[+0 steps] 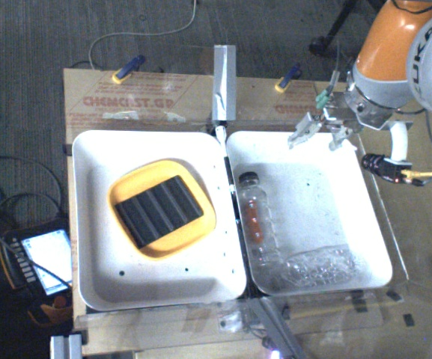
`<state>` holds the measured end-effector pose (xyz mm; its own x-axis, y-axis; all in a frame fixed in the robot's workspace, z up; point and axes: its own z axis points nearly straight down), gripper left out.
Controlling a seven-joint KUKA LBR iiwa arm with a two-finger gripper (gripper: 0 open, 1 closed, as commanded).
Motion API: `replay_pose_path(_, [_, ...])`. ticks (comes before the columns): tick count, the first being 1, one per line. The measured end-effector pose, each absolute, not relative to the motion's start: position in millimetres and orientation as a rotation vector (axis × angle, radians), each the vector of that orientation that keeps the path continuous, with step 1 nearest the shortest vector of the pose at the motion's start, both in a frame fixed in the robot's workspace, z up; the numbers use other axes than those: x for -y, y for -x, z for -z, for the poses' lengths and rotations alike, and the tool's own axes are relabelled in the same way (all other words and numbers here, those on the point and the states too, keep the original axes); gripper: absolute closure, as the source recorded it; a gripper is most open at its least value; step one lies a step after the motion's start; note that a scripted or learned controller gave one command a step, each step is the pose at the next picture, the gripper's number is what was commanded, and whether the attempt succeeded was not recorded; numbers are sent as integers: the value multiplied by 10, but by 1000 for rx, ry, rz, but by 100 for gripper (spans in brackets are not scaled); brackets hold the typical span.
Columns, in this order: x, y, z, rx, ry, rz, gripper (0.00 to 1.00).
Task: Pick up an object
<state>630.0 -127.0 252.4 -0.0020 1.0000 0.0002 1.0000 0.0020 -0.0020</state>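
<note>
A yellow tray-like object with a black ribbed top (162, 207) lies tilted in the left bin (96, 275). In the right bin (365, 200) a clear plastic bottle with a dark cap and reddish contents (254, 217) lies along the left wall. A crumpled clear plastic piece (317, 265) rests near that bin's front. My gripper (320, 131) hangs over the right bin's back edge, apart from all of these. Its two fingers are spread, and nothing is between them.
The bins sit on a cardboard-covered bench (148, 99) with two blue and yellow clamps (128, 67) at the back. A metal bar (224, 81) stands upright between the bins at the rear. A tablet (42, 259) lies on the floor to the left.
</note>
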Motion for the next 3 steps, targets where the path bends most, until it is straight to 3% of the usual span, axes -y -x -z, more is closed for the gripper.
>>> replay_pose_path(1, [617, -5482, -1827, 2214, 2224, -4, 0])
replay_pose_path(2, [619, -5483, -1828, 2214, 2225, -4, 0])
replay_pose_path(3, [733, -5674, -1833, 2192, 2248, -1, 0])
